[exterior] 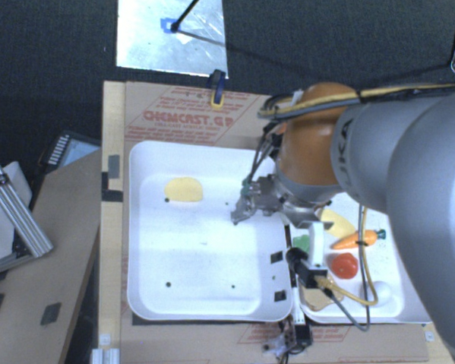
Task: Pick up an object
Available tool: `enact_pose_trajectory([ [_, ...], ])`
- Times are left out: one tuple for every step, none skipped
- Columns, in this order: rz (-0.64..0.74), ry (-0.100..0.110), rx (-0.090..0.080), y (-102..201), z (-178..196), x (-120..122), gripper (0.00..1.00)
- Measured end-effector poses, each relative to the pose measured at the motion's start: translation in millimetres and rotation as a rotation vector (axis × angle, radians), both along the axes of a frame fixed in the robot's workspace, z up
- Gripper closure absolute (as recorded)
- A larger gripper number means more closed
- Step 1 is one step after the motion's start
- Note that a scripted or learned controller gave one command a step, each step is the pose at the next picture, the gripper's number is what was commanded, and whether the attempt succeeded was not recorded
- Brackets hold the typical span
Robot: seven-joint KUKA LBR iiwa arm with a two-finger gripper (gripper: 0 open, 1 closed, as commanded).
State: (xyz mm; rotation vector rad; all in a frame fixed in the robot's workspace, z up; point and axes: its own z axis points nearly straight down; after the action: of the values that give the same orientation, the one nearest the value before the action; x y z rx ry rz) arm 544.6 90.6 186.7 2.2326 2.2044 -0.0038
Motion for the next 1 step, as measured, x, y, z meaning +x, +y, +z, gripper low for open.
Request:
enact_pose_trajectory([
  [0.018, 0.005, 0.011, 27.4, -106.5, -31.1, 0.0],
])
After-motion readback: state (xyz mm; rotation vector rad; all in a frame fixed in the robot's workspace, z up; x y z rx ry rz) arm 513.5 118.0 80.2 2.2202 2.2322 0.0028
